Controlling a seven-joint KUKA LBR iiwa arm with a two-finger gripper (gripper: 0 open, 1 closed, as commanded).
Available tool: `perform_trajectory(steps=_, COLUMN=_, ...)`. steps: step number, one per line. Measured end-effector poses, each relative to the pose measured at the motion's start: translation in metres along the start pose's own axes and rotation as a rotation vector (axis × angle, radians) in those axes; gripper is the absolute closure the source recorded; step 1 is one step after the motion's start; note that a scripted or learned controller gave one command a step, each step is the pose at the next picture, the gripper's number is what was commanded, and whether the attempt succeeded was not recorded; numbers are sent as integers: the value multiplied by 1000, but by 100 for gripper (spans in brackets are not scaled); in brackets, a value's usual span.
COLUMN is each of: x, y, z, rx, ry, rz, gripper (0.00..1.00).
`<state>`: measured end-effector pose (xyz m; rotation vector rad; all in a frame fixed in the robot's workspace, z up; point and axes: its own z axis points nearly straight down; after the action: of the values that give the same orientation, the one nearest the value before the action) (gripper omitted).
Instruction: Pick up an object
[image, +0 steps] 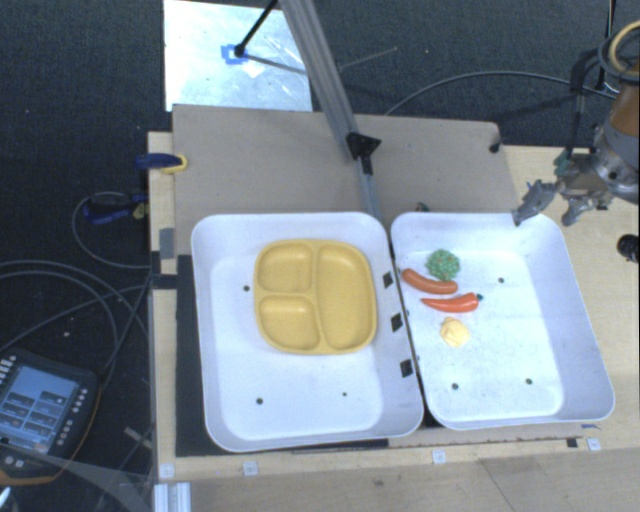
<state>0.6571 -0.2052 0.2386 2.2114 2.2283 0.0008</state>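
Objects for picking: four small pieces, none between the fingers (528, 205) of the hand (553, 207). Hand spread fairly wide, holding nothing, touching nothing that can be made out. Poised at the far right corner of the right bin (590, 330), about over its far rim, with the left finger pointing down and to the left. Carried by the grey arm (620, 150), coming in from the right edge.

Well apart from the hand, in the left half of that same bin, toward the far side:
- green bumpy piece (443, 264), farthest of the four
- orange-red sausage shape (428, 283), just beside the green piece on its near left, lying slantwise
- red pepper (452, 302), just nearer than the sausage shape, lying almost left to right, tip to the right
- small yellow lump (454, 333), nearest of the four, close by the pepper but apart from it

Further left, edge to edge with the right bin: left bin (230, 400), holding a yellow divided plate (315, 297) with three compartments, set toward its far side.

Under both bins: tan desk (260, 160). Slanting over its far part, a grey metal pole (325, 70), ending near the gap between the bins. At the far left edge of the desk, a blue and yellow clamp (162, 161). Off the desk, near left: a handheld screen unit (35, 400) among dark cables.
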Motion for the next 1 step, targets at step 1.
perform_trajectory(steps=1, x=0, y=0, z=0, rx=0, ry=-1, rz=-1, gripper=0)
